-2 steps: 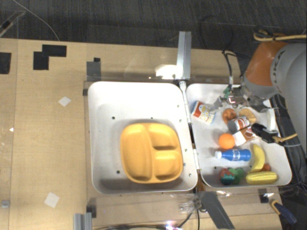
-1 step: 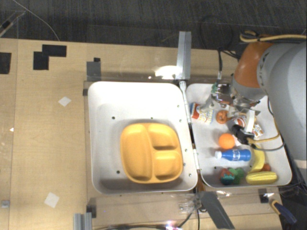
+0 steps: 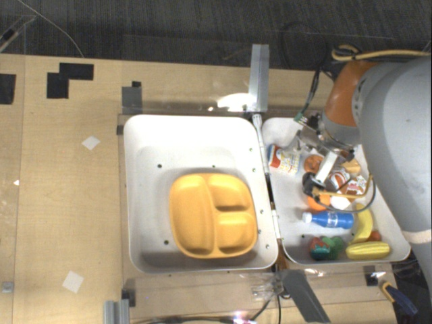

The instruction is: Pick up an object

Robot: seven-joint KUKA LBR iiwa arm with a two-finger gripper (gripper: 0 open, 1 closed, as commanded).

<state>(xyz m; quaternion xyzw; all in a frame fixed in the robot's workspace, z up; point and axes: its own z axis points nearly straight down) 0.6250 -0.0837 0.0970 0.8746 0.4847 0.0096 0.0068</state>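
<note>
No words can be read on anything here; the labels are too small and blurry. Two white bins are sitting side by side on the tan worktop (image 3: 61,201). The left bin (image 3: 145,147) is holding one yellow tray (image 3: 212,214) with three sections. The right bin (image 3: 287,248) is holding a pile of small things. A white packet with a red and blue label (image 3: 283,160) is lying near the top left of that bin. One blue bottle with a white cap (image 3: 331,219) is lying on its side lower down. One yellow banana (image 3: 364,227) is curving just beside the bottle, and one long yellow thing (image 3: 368,250) is lying below it. A red and green ball-like thing (image 3: 324,247) is sitting near the bottom. Some orange things (image 3: 317,201) are crowding the middle, too jumbled to count. The big grey arm (image 3: 398,147) is reaching in from the right and covering part of that bin. The end effector (image 3: 324,174) is hanging right over the pile, among the orange things. I cannot tell if it is wide, narrow, or holding anything.
</note>
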